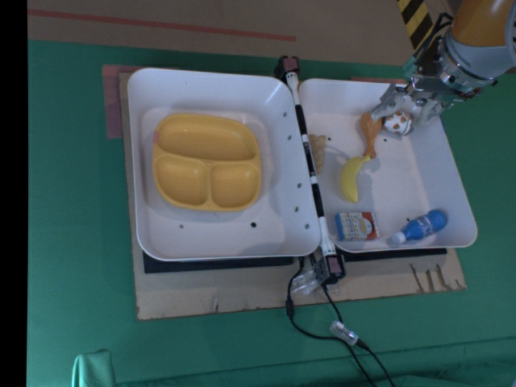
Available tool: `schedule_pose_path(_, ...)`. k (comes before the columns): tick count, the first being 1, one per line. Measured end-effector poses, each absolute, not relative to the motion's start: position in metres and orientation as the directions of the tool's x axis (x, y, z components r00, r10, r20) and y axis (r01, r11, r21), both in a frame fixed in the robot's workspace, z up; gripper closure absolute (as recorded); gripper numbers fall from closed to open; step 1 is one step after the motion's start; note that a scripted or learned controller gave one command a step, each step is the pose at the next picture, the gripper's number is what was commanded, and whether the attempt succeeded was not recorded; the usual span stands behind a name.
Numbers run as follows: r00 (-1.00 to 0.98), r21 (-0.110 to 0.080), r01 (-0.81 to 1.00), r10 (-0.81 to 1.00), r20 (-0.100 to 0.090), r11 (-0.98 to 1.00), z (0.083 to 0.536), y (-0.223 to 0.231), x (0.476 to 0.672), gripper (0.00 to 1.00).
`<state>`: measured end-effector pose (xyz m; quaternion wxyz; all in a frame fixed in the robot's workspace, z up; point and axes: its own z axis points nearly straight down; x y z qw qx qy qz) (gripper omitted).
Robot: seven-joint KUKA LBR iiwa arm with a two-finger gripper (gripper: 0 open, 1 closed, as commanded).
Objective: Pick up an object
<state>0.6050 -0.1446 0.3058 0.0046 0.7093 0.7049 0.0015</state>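
While the arm reaches in over the far corner of the right bin (451, 208), its gripper (409, 111) sits low above a small white and orange object (396, 122), perhaps a round toy, though it is too small to name for certain. Whether the claw is open or closed I cannot tell; its tips merge with that object, and nothing is plainly clamped between them.

An orange toy (370, 132) with a long thin tail lies just beside the white and orange piece, running down toward a yellow banana (352, 179) near the middle of the bin. Closer to the near rim rest a small blue and orange carton (355, 225) and a blue bottle with a white cap (421, 227), well apart from the gripper. A pale, brownish item (318, 152) lies against the divider between the bins. The left bin (145, 208) holds a yellow divided plate (207, 161), flat and far from the arm.

As a judgement, the task is at the approach or grasp step: the gripper is placed on a target, but every object appears to rest on the bin floor, so no lift is confirmed. What is left is a secure closing on one object and raising it clear. The crowding of the orange toy next to the target could spoil the grip.
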Motion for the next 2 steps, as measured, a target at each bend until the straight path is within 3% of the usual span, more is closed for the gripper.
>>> schedule_pose_path(1, 0.006, 0.013, 1.0, 1.0, -0.008, -0.006, 0.195, -0.186, 0.625, 0.0)
schedule_pose_path(2, 0.012, 0.026, 1.0, 1.0, -0.014, -0.012, 0.211, -0.19, 0.627, 1.0)
